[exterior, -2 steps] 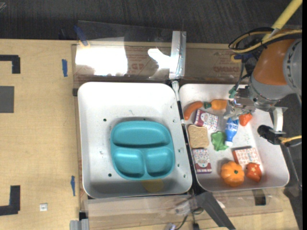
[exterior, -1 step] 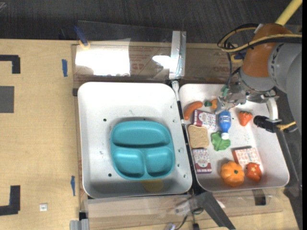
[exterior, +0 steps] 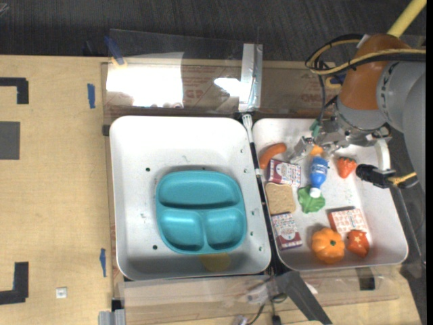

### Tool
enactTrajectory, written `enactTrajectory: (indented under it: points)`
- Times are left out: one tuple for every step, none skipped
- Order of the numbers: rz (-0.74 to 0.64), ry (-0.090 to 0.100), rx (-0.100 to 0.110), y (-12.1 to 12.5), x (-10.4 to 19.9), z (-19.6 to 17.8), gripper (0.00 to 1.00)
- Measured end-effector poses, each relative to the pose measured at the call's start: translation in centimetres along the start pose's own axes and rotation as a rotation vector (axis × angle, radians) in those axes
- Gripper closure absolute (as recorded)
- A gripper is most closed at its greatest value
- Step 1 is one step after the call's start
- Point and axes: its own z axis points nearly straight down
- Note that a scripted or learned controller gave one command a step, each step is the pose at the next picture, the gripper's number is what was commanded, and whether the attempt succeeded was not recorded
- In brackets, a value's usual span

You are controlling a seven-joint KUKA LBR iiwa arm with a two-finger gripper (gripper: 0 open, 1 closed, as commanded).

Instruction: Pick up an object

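Observation:
The right bin (exterior: 392,249) holds several toy foods. Among them are a blue bottle (exterior: 318,173), an orange sausage (exterior: 272,152), a red pepper (exterior: 346,167), a green broccoli piece (exterior: 311,201), a bread slice (exterior: 281,198), an orange pumpkin (exterior: 327,245) and a red tomato (exterior: 358,243). Small cartons lie at the bin's left side (exterior: 284,172) and lower down (exterior: 287,231); a patterned box (exterior: 345,218) sits near the pumpkin. My gripper (exterior: 319,143) hangs low at the back of this bin, just above the top of the blue bottle.
The left bin (exterior: 128,141) bears a teal divided plate (exterior: 201,208). A clear plastic sheet (exterior: 176,80) stands behind the bins. The grey arm with its orange band (exterior: 369,90) and cables covers the right bin's back right corner.

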Motion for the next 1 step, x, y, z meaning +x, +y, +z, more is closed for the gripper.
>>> enactTrajectory:
  points:
    - [-0.001,-0.008,-0.007,0.10,-0.18,-1.16,1.00]
